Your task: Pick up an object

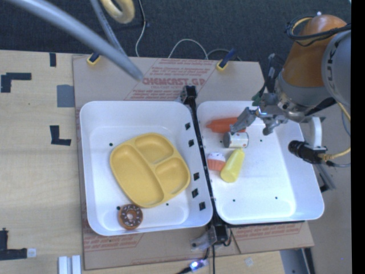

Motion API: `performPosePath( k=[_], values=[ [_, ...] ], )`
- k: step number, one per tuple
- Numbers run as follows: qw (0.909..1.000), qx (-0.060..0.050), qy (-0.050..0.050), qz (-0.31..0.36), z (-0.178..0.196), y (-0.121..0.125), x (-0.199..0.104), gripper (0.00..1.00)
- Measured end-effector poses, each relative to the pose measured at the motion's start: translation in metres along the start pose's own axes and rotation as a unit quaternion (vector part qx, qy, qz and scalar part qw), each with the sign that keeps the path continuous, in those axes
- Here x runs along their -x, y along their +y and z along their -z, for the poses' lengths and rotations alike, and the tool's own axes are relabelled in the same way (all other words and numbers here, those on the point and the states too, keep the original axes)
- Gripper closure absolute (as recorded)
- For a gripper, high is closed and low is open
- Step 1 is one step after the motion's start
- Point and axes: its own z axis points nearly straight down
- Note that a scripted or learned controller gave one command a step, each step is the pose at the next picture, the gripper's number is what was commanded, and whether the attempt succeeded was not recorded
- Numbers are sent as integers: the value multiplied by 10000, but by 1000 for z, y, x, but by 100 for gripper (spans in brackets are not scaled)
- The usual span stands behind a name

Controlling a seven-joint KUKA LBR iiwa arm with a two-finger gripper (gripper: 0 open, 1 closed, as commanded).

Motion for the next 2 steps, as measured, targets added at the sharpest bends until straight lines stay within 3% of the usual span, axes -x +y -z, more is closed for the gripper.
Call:
performPosePath(
  k=[1, 2],
  values=[
    [10000, 63, -6, 15, 7, 3, 0, 0],
    [10000, 43, -5, 13, -42, -1, -9, 0]
  ],
)
